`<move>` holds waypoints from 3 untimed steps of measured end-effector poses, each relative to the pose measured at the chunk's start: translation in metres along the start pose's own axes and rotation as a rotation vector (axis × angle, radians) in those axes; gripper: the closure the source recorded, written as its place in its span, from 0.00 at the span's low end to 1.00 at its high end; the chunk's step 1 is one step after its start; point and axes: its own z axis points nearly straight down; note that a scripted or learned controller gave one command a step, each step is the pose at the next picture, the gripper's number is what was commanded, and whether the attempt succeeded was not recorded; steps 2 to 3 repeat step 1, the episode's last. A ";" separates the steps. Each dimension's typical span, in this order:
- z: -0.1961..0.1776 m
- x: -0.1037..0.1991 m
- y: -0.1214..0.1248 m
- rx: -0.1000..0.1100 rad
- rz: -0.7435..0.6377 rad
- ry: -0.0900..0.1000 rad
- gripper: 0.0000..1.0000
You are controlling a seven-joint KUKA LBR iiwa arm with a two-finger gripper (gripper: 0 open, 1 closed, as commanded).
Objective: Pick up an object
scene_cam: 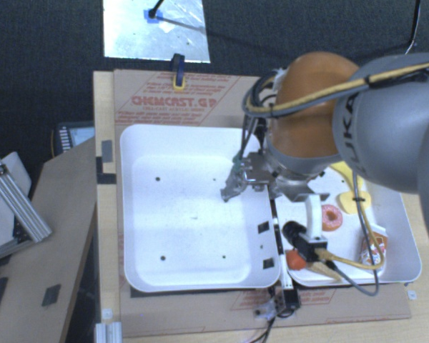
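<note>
Your arm (357,120) fills the upper right of the frame. Its gripper (236,182) hangs mid-frame by the left bin (179,263); its grasp you cannot tell. Right bin (407,263), lower right: a pink ring (332,218), an orange piece (295,259).

Dark carpet floor (43,41), tan bench (64,213)

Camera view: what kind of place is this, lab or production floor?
Most likely a robotics lab test bench. The grey arm reaches over two white bins set on a cardboard sheet, with loose cables and an aluminium extrusion beside them: a makeshift rig, not a production line.
</note>
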 end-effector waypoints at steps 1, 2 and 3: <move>-0.008 -0.005 0.005 -0.005 0.007 -0.005 1.00; -0.008 -0.005 0.005 -0.005 0.007 -0.005 1.00; -0.008 -0.005 0.005 -0.005 0.007 -0.005 1.00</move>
